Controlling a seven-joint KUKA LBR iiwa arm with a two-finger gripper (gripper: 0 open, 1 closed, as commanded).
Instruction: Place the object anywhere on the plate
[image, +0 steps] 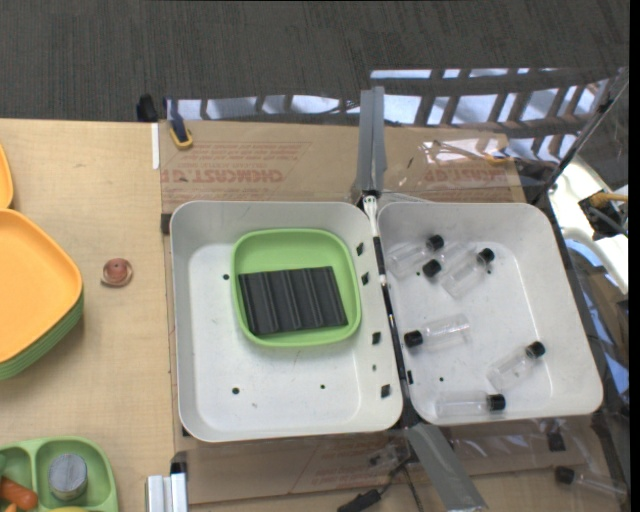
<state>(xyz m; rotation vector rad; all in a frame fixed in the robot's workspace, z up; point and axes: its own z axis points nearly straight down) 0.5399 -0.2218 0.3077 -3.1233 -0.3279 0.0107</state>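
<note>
Left bin (200, 390), frame centre: green plate (293, 255) carrying a dark ribbed slab (291, 300). Right bin (570, 330), centre right: six clear vials with black caps, scattered apart, including one (437, 332) mid-bin and one (470, 405) at the lower edge. Left edge: stacked orange plates (35, 290), small red-brown knob (117, 271) on the bench beside them.

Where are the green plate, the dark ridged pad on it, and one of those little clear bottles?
green plate (296, 245): camera view, on its bare upper rim.
dark ridged pad (293, 300): camera view, on its middle.
clear bottle (438, 330): camera view, on its clear body, in the right bin.
</note>
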